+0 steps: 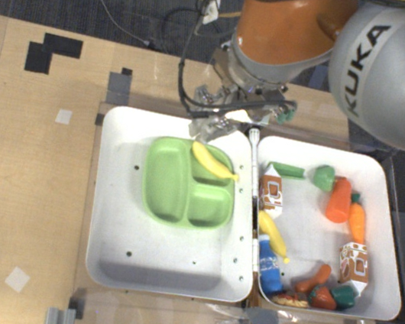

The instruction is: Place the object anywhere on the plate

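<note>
A green divided plate (183, 185) lies in the left white bin (117, 204). A yellow banana (212, 162) rests across the plate's upper right corner, tilted down to the right. My gripper (210, 128) hangs just above the banana's upper end, at the bin's top edge, under the orange wrist band. Nothing shows between its fingers.
The right bin (392, 230) holds several toy foods: a second banana (273, 234), a carrot (339, 200), a green pepper (324, 176), small cartons (271, 194), a blue bottle (269, 268). The arm body covers the upper right.
</note>
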`<action>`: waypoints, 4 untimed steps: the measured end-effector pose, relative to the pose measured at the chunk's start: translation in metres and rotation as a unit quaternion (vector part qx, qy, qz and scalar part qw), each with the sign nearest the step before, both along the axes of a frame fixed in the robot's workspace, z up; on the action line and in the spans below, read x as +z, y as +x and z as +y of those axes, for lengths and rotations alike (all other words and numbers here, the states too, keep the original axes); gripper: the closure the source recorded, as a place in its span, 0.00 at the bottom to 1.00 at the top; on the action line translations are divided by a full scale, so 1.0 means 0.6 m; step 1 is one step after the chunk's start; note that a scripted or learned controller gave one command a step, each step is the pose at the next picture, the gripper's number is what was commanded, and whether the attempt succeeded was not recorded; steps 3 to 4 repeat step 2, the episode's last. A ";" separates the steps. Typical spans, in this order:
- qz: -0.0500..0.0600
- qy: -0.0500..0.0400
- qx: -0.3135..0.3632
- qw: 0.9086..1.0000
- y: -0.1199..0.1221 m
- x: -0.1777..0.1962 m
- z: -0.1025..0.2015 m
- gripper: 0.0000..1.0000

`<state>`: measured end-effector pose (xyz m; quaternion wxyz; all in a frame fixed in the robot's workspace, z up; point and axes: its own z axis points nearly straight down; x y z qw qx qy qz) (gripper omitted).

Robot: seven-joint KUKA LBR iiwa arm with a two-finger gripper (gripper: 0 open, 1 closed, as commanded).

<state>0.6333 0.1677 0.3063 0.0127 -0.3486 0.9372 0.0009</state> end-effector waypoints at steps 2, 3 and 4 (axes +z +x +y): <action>0.007 -0.005 0.093 0.996 -0.065 -0.065 -0.060 0.00; 0.007 -0.005 0.093 0.996 -0.065 -0.065 -0.060 0.00; 0.007 -0.005 0.093 0.996 -0.065 -0.065 -0.060 0.00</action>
